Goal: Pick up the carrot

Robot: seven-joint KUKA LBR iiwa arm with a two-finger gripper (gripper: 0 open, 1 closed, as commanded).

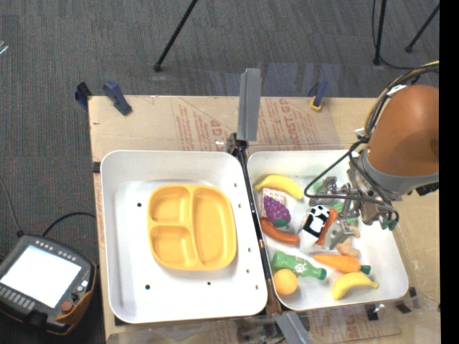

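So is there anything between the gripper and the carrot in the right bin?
Little visible does. The gripper hangs just above the carrot, with a small tan toy in the gap beside the carrot's upper edge. A yellow banana lies beside it on the near side.

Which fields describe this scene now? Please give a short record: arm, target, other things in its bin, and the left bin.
arm: gripper low over the right bin
target: carrot lies on the bin floor, tip pointing left
near carrot: two bananas, orange, green bottle, sausage, grapes
left bin: yellow divided plate
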